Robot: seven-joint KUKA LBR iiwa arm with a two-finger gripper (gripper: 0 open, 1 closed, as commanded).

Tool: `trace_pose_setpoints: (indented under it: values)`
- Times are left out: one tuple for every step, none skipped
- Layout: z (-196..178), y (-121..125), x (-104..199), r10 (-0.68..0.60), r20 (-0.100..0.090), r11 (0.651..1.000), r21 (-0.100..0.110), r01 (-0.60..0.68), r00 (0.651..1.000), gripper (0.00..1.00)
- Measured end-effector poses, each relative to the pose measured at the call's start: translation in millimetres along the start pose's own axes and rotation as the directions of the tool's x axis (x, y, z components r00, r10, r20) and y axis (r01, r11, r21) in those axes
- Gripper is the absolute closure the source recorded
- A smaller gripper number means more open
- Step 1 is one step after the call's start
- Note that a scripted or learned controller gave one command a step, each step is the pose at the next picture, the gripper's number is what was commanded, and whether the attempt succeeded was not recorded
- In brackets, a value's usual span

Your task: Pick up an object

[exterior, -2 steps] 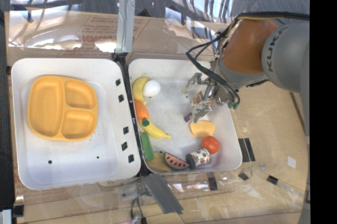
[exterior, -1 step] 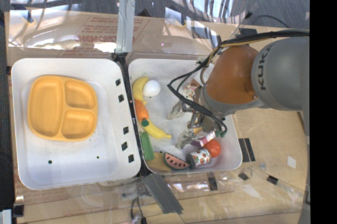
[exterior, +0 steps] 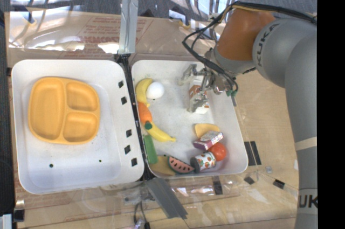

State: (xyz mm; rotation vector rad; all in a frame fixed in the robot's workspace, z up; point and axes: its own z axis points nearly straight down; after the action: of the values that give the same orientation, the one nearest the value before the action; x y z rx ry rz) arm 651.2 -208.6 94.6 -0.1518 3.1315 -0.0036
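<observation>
My gripper [exterior: 197,89] hangs low over the upper middle of the right bin [exterior: 233,115], on the grey arm with its orange band [exterior: 241,34] reaching in from the right. Just below it lies a small white and brown item [exterior: 201,108], partly hidden by the gripper; whether they touch is unclear. Left of the gripper a white egg [exterior: 155,91] rests against a yellow fruit [exterior: 141,88]. Lower in the bin lie a carrot [exterior: 144,112], a banana [exterior: 160,134], a cheese wedge [exterior: 206,129], a purple box [exterior: 208,140] and a tomato [exterior: 219,151].
A green cucumber [exterior: 150,150], a watermelon slice [exterior: 181,165] and a small can [exterior: 203,161] line the right bin's near edge. The left bin [exterior: 21,131] holds a yellow divided plate [exterior: 63,109]. Black cables [exterior: 202,34] loop around the wrist.
</observation>
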Motion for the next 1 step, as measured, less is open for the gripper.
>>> trace_pose_setpoints:
  values:
    - [1.0,3.5,25.4,0.048,-0.003,0.999,-0.002,-0.048,0.999,0.00]
